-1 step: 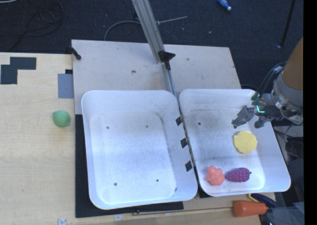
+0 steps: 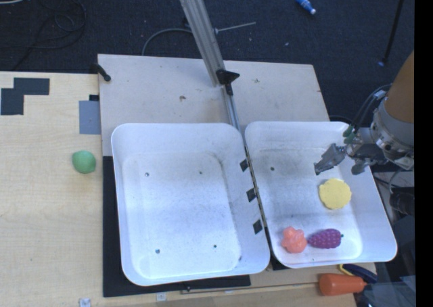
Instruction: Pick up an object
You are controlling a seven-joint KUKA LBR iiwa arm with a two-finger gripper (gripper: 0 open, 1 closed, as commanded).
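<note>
Floor (image 2: 101, 8): dark carpet behind the bench, with cables lying on it.
Bench (image 2: 162, 89): pale board, scuffed.
Side table (image 2: 40, 184): light wood, left of the bench.
Metal rail (image 2: 203, 35): slants over the bench's far edge.

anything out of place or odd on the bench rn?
Two things sit outside the bins: a green ball on the wood surface left of the left bin, and an orange object past the right bin's front edge. The yellow, pink and purple objects lie in the right bin.
</note>
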